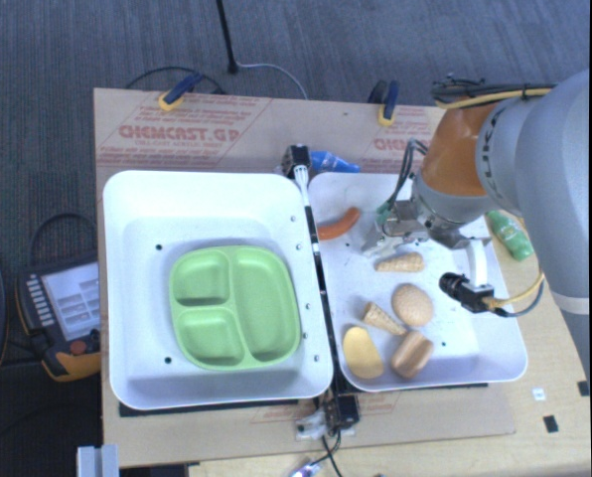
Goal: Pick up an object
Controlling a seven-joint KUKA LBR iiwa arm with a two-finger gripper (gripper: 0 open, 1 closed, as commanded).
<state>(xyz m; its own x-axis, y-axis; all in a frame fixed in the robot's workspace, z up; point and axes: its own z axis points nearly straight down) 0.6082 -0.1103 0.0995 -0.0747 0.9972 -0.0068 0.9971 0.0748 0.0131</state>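
Green divided tray, left bin

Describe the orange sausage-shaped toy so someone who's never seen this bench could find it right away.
Start at the right white bin, the one the arm reaches over. Look to its upper left corner, beside the divider between the bins: the orange sausage-shaped toy lies there. It is the only reddish-orange, long, curved piece; its neighbours are tan or yellow.

Even, bright overhead light, soft shadows, mild glare on white bins, slight overall blur.

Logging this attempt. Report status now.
Gripper low in right bin, nothing seen held. Croissant just below it. Orange sausage alongside.
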